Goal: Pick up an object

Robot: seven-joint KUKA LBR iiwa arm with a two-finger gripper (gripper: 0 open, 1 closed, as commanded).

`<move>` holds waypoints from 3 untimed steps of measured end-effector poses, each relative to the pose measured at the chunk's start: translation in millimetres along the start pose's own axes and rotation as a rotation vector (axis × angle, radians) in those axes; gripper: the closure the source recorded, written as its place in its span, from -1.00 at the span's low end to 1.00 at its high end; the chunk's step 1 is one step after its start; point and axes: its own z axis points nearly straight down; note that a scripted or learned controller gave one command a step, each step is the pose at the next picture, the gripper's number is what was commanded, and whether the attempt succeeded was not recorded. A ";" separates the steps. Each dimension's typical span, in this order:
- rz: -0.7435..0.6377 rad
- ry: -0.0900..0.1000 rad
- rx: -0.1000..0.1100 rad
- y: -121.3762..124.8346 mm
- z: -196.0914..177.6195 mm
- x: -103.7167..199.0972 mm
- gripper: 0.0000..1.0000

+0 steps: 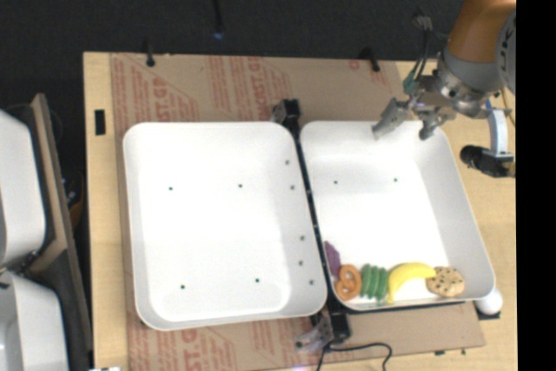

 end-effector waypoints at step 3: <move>-0.002 0.000 -0.002 12.3 112.5 -3.0 -1.00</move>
